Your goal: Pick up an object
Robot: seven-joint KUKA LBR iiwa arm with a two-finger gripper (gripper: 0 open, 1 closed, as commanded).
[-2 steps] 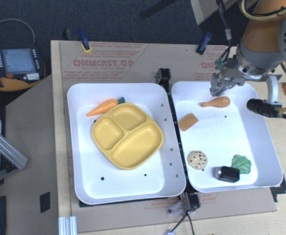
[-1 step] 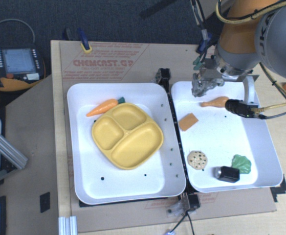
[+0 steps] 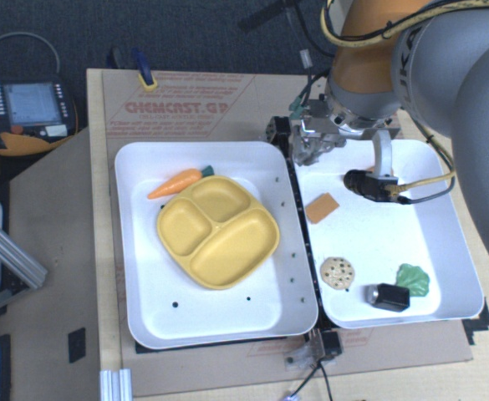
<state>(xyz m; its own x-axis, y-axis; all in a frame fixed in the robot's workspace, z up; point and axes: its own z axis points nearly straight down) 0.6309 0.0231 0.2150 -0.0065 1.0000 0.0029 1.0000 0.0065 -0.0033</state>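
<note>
In the right bin (image 3: 445,249) lie a flat orange-brown piece (image 3: 321,208), a speckled round cookie (image 3: 337,271), a green leafy toy (image 3: 413,279) and a small black block (image 3: 388,296). The left bin (image 3: 135,249) has an orange carrot (image 3: 175,182) lying against the far rim of a yellow divided plate (image 3: 217,230). My gripper (image 3: 313,144) hangs over the far left corner of the right bin, just beyond the orange-brown piece. I see nothing held in it.
A black part with a yellow cable (image 3: 371,183) hangs from the arm over the right bin's far half. The ridge where the bins meet (image 3: 301,224) runs just left of the gripper. A pendant (image 3: 28,111) rests off the bench at the far left.
</note>
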